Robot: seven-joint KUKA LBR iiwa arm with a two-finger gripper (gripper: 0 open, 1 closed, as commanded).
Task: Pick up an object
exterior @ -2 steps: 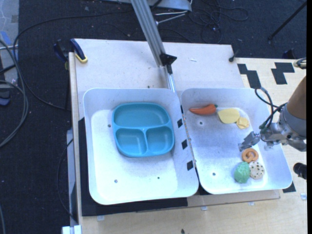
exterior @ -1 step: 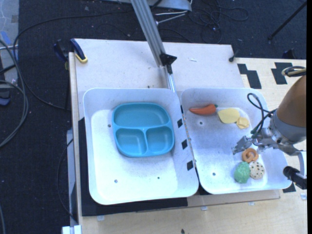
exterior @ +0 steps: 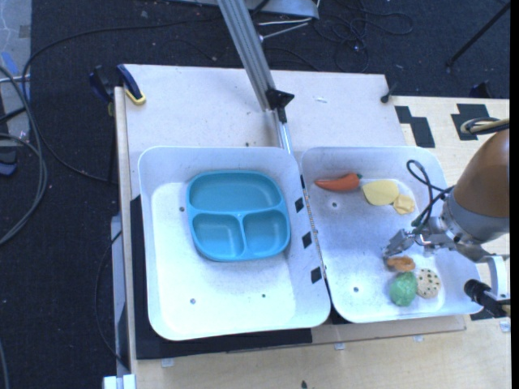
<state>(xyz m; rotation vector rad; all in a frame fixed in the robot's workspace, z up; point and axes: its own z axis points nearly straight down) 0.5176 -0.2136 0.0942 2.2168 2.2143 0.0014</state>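
At the lower right of the frame, in the right bin [exterior: 340, 294], the gripper [exterior: 400, 245] hangs with fingers slightly apart and nothing between them, directly above the small brown piece [exterior: 400, 262], whose long axis runs left to right.

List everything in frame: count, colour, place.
bins: 2, white, side by side on the bench
divided plate: 1, light blue, left bin
carrot: 1, orange with green tip, right bin, far side
yellow pieces: 2, pale yellow, right of the carrot
brown piece: 1, orange-brown, right bin, just under the claw
green ball: 1, green, right bin, near edge
cookie: 1, tan with dark spots, beside the green ball
arm: 1, grey and orange, from the right
claw: 1, metal, low over the right bin
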